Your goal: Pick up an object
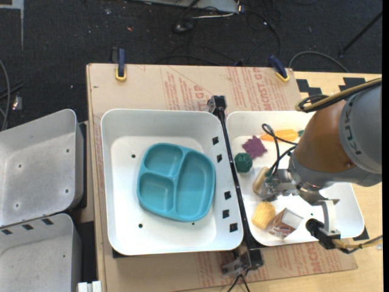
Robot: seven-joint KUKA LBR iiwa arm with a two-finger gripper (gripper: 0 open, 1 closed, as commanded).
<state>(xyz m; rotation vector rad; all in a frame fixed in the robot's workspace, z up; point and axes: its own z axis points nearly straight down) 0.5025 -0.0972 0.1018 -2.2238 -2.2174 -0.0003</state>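
Grey arm reaching into the right white bin (355, 207), its pincer (271, 186), whose state cannot be told, hovering among a yellow corn-like block (263, 214), green ball (243, 162) and purple toy (253, 146); next, presumably descending and closing on one.

The brown cardboard sheet (182, 87) under the two bins carries red print along its far part, seen upside down; the letters are too broken and small to read surely. More red print runs along the near right edge of the same sheet, below the right bin, and it cannot be read either. On the right, the grey arm (358, 132) shows part of a dark printed letter, seemingly a "K", where it is cut by the edge of the view.
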